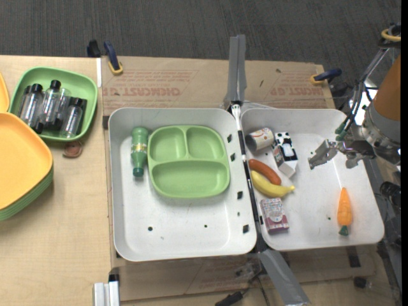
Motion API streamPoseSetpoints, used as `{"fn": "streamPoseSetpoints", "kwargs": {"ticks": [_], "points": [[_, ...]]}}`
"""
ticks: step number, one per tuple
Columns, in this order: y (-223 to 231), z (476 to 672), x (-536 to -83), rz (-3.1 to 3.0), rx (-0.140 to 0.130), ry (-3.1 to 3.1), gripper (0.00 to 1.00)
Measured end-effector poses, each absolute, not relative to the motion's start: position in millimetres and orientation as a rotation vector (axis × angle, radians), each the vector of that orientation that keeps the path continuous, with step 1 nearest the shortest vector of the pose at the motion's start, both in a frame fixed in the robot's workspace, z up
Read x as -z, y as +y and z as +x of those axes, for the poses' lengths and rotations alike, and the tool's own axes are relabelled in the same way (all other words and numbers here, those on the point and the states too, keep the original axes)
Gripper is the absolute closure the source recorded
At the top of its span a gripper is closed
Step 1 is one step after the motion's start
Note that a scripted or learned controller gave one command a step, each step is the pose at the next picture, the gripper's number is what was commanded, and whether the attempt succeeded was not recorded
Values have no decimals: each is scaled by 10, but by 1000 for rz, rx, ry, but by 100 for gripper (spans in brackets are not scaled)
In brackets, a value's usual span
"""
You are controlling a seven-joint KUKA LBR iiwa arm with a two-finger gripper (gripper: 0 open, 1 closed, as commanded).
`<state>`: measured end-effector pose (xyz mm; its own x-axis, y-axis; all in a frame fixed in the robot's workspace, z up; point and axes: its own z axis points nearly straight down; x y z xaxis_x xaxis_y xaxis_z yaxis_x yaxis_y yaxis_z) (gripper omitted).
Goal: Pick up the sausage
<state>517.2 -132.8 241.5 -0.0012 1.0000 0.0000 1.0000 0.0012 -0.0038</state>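
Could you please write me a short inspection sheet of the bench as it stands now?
Surface: two shallow white bins side by side, left bin and right bin, on a cardboard-covered bench.
Job's things: reddish-brown sausage lies in the right bin near its left wall, touching the yellow banana; not grasped.
Clutter: right bin also holds an orange carrot, pink carton, white can and black-and-white carton; left bin holds a green divided plate and green bottle.
Gripper: metal two-finger gripper over the right bin's right part, away from the sausage.
Cables: nothing seen.
Surroundings: green tray of dark bottles, stacked orange plates, clamps on the bench edge.
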Motion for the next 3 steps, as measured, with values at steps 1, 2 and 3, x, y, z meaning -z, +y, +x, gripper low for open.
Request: {"fn": "streamPoseSetpoints", "kwargs": {"ticks": [1,2,3], "points": [[-1544,5150,-920,-2193,-2,-2246,0],[-955,5477,-1063,-2162,-3,-2277,0],[-971,5472,-1147,-2168,-4,-2271,100]]}}
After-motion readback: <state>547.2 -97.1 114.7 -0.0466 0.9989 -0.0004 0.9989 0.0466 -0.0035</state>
